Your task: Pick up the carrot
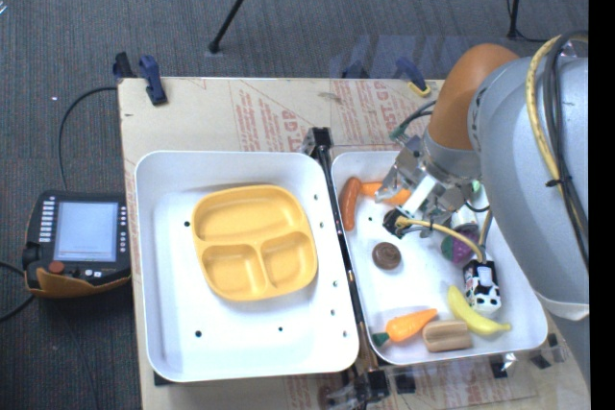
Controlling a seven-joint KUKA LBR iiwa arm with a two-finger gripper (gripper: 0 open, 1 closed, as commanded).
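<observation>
The carrot (pixel 411 324), orange with a green stem end, lies near the front edge of the right bin (pixel 423 288), next to a tan block (pixel 447 336). My gripper (pixel 400 208) hangs low over the back of that bin, well behind the carrot and apart from it. An orange piece (pixel 371 190) pokes out from under the gripper's left side, beside a reddish sausage (pixel 350 202). The wrist and cables hide what sits right under the gripper.
The right bin also holds a brown donut (pixel 387 255), a purple eggplant (pixel 459 247), a black-and-white cow toy (pixel 482 284) and a banana (pixel 477 313). A yellow divided plate (pixel 255 240) lies in the left bin (pixel 154 235). A pendant (pixel 82 240) sits off the bench at left.
</observation>
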